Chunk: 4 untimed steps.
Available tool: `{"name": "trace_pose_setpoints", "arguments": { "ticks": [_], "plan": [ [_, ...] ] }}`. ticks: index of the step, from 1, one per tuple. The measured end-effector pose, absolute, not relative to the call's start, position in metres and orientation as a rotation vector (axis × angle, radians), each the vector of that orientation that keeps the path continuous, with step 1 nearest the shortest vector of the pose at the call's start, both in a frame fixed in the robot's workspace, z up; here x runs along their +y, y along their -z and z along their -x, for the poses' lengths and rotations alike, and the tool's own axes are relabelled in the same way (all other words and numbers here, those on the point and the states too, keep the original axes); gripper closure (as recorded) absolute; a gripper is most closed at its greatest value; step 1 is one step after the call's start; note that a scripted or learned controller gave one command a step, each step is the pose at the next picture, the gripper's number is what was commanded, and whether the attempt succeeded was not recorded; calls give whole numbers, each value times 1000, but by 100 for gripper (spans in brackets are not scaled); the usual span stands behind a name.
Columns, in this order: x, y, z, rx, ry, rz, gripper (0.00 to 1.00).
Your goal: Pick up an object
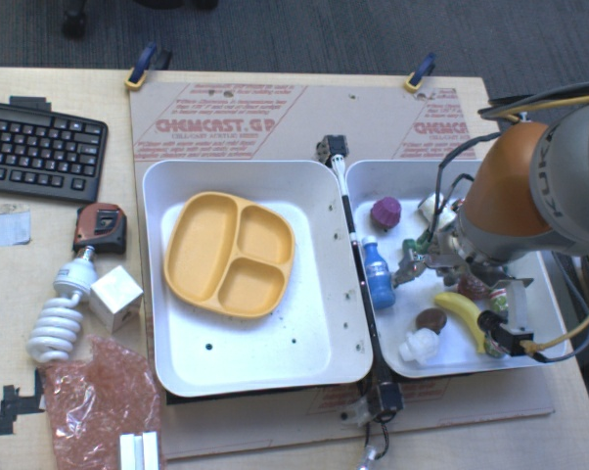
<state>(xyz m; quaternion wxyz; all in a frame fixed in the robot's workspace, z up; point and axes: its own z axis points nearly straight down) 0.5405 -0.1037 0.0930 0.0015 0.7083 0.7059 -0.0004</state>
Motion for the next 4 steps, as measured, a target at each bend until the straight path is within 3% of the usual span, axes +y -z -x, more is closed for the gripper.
{"name": "trace_pose_setpoints", "arguments": {
  "ticks": [1,2,3,4],
  "plan": [
    [-103,-103,-541,2214,-1,-2225,100],
    [-103,-103,-541,2215,-1,-2224,0],
    [-100,-94,-485,2205,1,-2221,0],
    [-97,-103,-486,2212,-3,-2223,100]
  ]
}}
